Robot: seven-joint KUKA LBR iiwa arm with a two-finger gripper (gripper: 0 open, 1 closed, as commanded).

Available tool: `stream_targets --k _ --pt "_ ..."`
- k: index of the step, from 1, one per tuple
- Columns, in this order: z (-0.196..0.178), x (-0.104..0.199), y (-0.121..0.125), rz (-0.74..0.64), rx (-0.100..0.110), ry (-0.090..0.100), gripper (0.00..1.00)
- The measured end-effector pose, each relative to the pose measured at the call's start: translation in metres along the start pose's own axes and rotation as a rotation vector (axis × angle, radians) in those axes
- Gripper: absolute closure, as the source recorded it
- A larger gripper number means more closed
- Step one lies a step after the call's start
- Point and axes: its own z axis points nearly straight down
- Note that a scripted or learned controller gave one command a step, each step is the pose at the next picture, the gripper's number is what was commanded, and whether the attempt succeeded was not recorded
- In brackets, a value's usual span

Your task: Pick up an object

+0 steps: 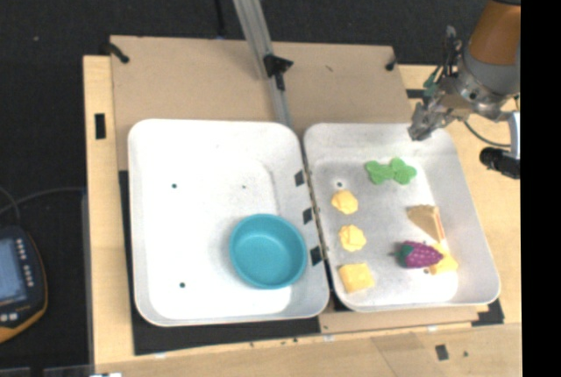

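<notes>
Claw sits over the far right corner of the right bin, hanging from the grey arm with the orange band. Nothing visible between its fingers; can't tell from this angle whether it is wide or narrow.

Right bin holds all the small pick targets:
- green flat piece, lobed outline, nearest the claw, in the far half
- three yellow lumpy pieces along the left wall: one, one, and a blockier one near the front-left corner
- tan wedge, triangular, toward the right side
- purple bumpy piece, grape-like with a green end, touching a small yellow bit just beside it

Room: the middle of the right bin between the yellow column and the wedge is open. The wedge, purple piece and yellow bit are clustered tight near the right wall. The front yellow block is close to the bin's corner.

Left bin has a blue round bowl, smooth plastic look, near its front right, close to the shared edge. The rest of that floor is bare white with a few dark specks.

Both bins are shallow, white, with rounded corners, side by side on a tan tabletop. A grey metal rail slants in from the top to the seam between the bins.

No readable writing or labels.
</notes>
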Motion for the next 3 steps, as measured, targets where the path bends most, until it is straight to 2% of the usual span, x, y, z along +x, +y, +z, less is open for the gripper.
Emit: stream_targets --k 1,2,3 --pt "-0.051 -0.002 0.0 -0.002 0.0 0.0 1.0" --pt "-0.043 0.052 0.012 -0.006 0.002 0.001 1.0" --pt "-0.051 0.104 0.019 -0.007 -0.001 0.001 1.0"
